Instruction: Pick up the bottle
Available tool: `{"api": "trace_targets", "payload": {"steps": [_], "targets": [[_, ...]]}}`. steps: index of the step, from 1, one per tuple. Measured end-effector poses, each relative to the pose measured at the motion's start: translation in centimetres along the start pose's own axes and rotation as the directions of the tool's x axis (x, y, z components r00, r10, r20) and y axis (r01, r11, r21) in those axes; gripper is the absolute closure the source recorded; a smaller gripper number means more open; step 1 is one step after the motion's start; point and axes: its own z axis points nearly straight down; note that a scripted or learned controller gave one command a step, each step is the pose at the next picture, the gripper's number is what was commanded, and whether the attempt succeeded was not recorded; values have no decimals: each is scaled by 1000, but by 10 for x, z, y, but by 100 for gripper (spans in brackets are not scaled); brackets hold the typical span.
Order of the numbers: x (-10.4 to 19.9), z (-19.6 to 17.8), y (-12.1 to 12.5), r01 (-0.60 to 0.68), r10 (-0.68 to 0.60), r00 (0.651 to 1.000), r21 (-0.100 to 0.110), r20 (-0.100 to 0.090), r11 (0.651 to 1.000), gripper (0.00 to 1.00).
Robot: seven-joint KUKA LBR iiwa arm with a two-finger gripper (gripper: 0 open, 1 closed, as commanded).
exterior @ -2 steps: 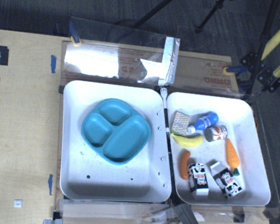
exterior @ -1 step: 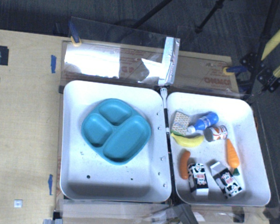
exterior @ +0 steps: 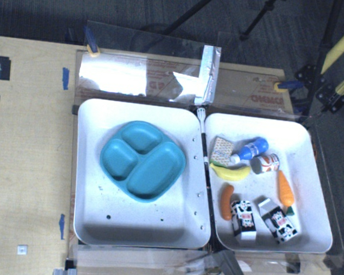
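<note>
The bottle [exterior: 250, 150] is blue with a white cap and lies on its side in the upper middle of the right bin [exterior: 312, 223]. Its cap points left and down, toward a yellow banana [exterior: 229, 172]. A small can [exterior: 265, 164] with a red label rests against the bottle's lower right side. A checkered waffle-like piece [exterior: 222, 148] lies just left of the bottle.
The right bin also holds an orange carrot [exterior: 285, 188], a second carrot [exterior: 226, 201] and two black-and-white cartons [exterior: 244, 219] [exterior: 280, 222] near its front. The left bin [exterior: 92, 208] holds a blue divided plate [exterior: 142, 159]. A clear panel stands behind the bins.
</note>
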Motion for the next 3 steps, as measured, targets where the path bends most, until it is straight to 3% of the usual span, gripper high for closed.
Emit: {"api": "trace_targets", "payload": {"steps": [1, 2, 3], "targets": [[36, 12, 24, 258, -258, 966, -18, 0, 966, 100], [35, 12, 24, 520, -520, 854, -15, 4, 854, 100], [29, 12, 27, 870, -870, 493, -11, 11, 493, 100]]}}
